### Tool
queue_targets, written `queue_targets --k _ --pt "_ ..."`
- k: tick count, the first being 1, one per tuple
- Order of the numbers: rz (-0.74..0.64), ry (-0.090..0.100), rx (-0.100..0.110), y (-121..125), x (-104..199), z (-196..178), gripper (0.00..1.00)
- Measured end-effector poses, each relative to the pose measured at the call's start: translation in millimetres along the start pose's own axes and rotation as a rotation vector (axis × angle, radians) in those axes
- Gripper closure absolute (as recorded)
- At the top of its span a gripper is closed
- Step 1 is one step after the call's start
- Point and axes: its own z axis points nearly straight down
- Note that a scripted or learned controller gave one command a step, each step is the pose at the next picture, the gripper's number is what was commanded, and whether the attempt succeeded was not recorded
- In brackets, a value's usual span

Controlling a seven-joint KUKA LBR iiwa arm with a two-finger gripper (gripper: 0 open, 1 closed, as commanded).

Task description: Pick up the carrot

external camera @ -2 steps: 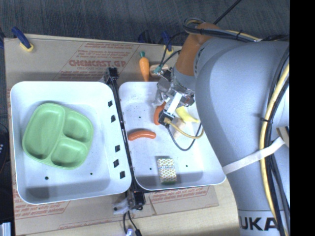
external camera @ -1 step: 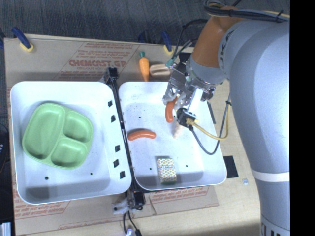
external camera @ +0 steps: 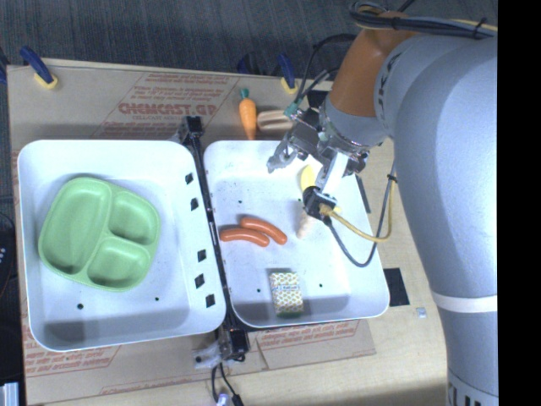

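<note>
A large grey arm (external camera: 439,184) with an orange band reaches in from the right over a cardboard-covered bench (external camera: 152,100) that carries two shallow white bins side by side. The left bin (external camera: 34,252) holds a green divided plate (external camera: 100,233). The right bin (external camera: 363,277) holds two orange sausages (external camera: 252,232), a small wrapped packet (external camera: 286,292) and a yellow item (external camera: 308,177) partly hidden under the wrist.

The gripper (external camera: 283,157) hangs above the upper part of the right bin; its fingers look spread with nothing between them.

The carrot (external camera: 247,116) lies outside both bins, on the bench just past the right bin's far rim, beside a tan object (external camera: 272,122). It sits up and to the left of the fingers, near but apart.

The risk, as I judge it: a straight descent lands inside the bin, or on the rim, and the orange sausages could be mistaken for the target.
</note>
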Motion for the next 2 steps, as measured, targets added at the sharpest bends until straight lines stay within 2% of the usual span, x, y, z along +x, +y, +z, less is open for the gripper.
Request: queue_targets --k 1,2 --pt "0.231 -0.001 0.002 58.6 -18.4 107.5 0.0" --pt "0.176 0.001 -0.001 81.5 -43.6 50.9 0.0"
